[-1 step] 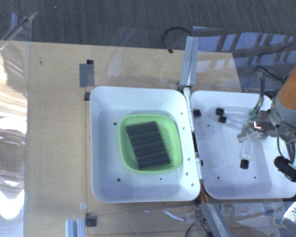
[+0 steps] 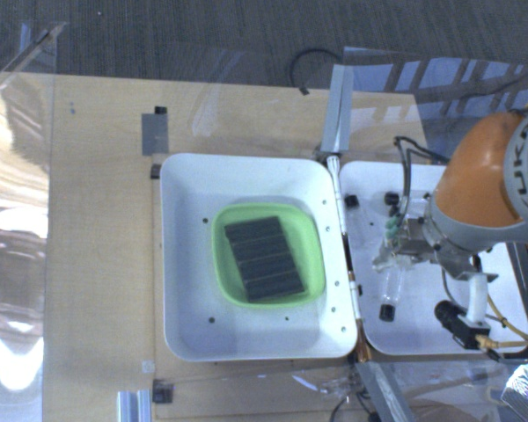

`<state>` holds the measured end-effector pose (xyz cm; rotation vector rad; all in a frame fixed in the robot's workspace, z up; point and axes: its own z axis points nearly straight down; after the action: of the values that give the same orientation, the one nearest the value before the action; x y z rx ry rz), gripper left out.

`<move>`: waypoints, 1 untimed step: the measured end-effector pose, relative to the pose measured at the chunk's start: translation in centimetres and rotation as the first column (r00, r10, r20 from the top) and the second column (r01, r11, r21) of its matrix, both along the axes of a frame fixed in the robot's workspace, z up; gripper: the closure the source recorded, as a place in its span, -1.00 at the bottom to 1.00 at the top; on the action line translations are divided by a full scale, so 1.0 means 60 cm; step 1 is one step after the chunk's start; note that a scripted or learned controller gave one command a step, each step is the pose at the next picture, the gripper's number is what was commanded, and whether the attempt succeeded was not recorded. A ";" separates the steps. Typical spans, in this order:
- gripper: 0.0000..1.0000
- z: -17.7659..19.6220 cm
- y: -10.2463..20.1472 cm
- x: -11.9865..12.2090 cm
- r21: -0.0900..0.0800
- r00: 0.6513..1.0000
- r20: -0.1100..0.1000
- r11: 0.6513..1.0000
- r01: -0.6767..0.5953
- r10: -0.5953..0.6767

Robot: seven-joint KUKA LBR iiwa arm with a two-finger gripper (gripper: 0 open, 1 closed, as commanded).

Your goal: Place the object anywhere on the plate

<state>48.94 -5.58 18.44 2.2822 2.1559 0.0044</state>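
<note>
The pale wooden bench (image 2: 88,236) fills the frame below a dark ribbed floor strip. Two shallow white plastic bins sit side by side: the larger left bin (image 2: 185,323) at centre, the right bin (image 2: 370,192) toward the right edge.

The grey arm with orange band (image 2: 480,183) reaches in from the right and hangs over the right bin. Its two-finger gripper (image 2: 396,253) points down at centre right. Whether the jaws are parted or closed cannot be told from this angle, and no item can be confirmed between them.

A lime-green square plastic plate (image 2: 224,275) rests mid-floor in the left bin. On it lies a dark ribbed rectangular slab (image 2: 264,258), tilted slightly, its whole outline within the plate rim.

Judgement: the slab appears flat, stiff and fairly light, with moulded ridges across it that should aid friction. Its low profile leaves little height to grip. The best hold would be across the narrow width at mid-length, fingers on the long edges. It already lies on the plate, so placement looks met.
</note>
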 end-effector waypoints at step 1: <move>1.00 0.002 0.150 0.057 -0.001 0.976 0.003 0.976 -0.217 0.217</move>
<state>52.38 3.44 18.57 2.0315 2.3907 0.0076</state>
